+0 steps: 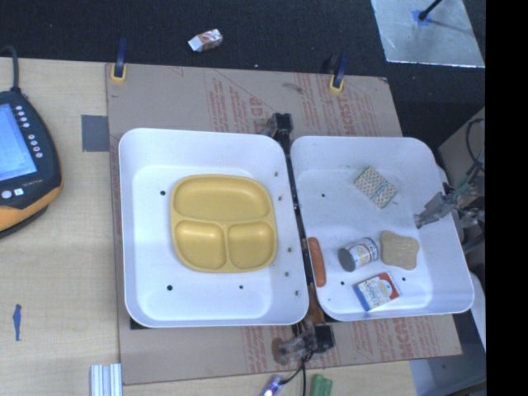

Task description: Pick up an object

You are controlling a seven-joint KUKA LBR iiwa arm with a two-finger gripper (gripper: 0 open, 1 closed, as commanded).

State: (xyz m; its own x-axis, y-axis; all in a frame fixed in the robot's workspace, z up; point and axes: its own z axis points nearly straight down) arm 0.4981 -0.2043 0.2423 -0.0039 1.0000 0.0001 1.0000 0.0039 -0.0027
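Observation:
The right bin (330, 151) holds several small things. A checked packet (375, 186) lies near its back. A small can (358, 254) lies on its side next to a tan sponge-like block (399, 250). A small red and white carton (376, 291) lies near the front wall. An orange-red stick (316, 261) lies along the bin's left wall. My gripper (431, 212) reaches in low over the right wall, just above and to the right of the tan block, with nothing visibly in it.
The left bin (140, 221) carries a yellow divided plate (223, 221). An orange and black handheld pendant (21, 159) lies at the bench's left. Clamps (337, 81) hold the cardboard sheet at the back.

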